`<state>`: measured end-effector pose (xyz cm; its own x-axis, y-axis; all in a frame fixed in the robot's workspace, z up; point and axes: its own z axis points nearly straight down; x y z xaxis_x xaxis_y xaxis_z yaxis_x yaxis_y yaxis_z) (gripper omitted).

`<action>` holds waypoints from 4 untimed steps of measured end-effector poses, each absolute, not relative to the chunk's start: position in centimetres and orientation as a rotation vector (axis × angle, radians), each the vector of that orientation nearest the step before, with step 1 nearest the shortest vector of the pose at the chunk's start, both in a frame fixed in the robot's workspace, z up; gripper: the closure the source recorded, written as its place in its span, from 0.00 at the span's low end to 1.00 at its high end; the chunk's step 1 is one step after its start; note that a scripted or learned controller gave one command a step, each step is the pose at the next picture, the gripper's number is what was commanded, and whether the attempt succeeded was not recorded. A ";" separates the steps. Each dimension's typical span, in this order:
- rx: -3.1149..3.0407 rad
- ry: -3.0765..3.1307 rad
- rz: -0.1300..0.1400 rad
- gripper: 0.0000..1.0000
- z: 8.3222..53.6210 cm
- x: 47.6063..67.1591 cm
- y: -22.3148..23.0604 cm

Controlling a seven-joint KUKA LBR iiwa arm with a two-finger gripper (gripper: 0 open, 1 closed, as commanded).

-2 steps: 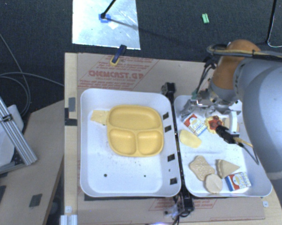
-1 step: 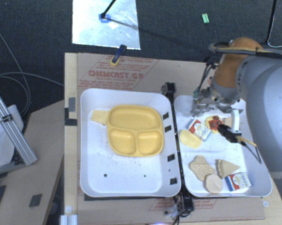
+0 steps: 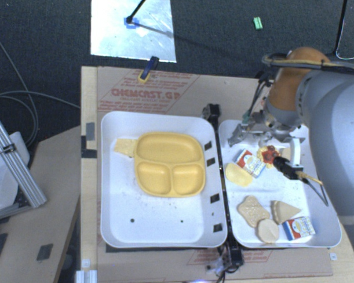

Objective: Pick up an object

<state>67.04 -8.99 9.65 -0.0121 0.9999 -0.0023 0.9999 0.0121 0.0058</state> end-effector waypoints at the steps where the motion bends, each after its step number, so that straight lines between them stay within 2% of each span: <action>1: 2.222 2.221 -0.001 0.00 8.4 64.5 -8.5; 2: 2.214 2.223 0.004 1.00 9.6 64.7 -8.5; 3: 2.212 2.224 0.002 0.00 9.6 64.7 -8.5; 4: 2.221 2.222 -0.002 0.00 8.4 61.4 -8.8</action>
<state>61.42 -8.84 8.38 -0.0007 1.0000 -0.0005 1.0000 0.0007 -0.0009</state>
